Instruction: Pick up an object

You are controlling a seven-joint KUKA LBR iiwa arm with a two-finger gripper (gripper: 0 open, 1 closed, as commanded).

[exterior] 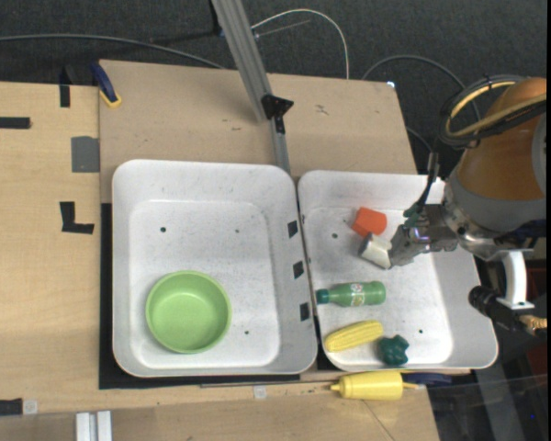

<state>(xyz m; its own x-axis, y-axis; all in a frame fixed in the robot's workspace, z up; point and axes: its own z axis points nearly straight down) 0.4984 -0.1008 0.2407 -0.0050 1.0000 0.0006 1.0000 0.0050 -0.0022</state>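
Two shallow white bins side by side on the bench: left bin (129, 246) with a green bowl (188, 311) in its near left corner, right bin (459, 338) with the small objects. Reaching in from the right, the grey arm (505, 168) with its orange band, gripper (399, 246) low over the far middle of the right bin — hard up against a small white block (376, 253), touching or nearly so. Cannot tell whether clenched or released (too small and dark to read). Just behind the white block, an orange block (370, 220), the two close together or touching. Nearer the front, a green bottle (351, 293) lying on its side, then a yellow corn cob (353, 335) and beside it a dark green piece (393, 349). Outside the bin, on the bench's near edge — a yellow bottle (371, 386) lying flat.
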